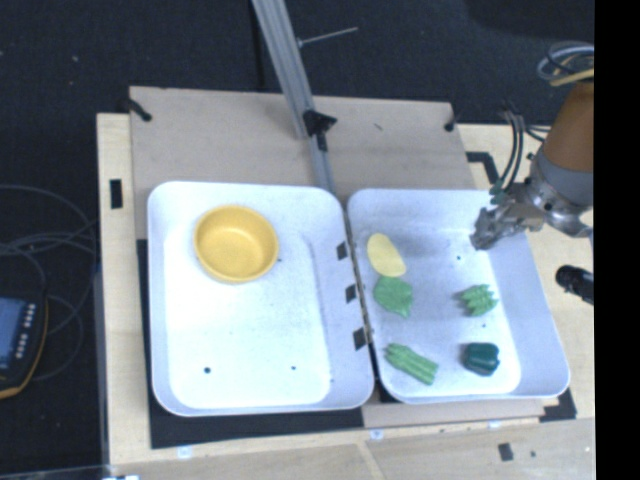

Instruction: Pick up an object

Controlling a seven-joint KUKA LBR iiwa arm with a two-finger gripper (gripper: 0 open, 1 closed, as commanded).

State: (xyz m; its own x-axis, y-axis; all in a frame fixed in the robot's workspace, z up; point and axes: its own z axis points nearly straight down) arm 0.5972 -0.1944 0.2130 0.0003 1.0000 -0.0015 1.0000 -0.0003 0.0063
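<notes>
The small green pepper is lying in the right bin, nearest our tool, which is hovering at the bin's upper right. We cannot tell its opening. A slightly offset descent is risking nudging the pepper aside.

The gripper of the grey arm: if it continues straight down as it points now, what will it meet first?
Probably the bare white floor of the right bin. The gripper hangs near the bin's upper right part, and the light green leafy item lies apart from it, nearer the camera. Depth is uncertain.
</notes>
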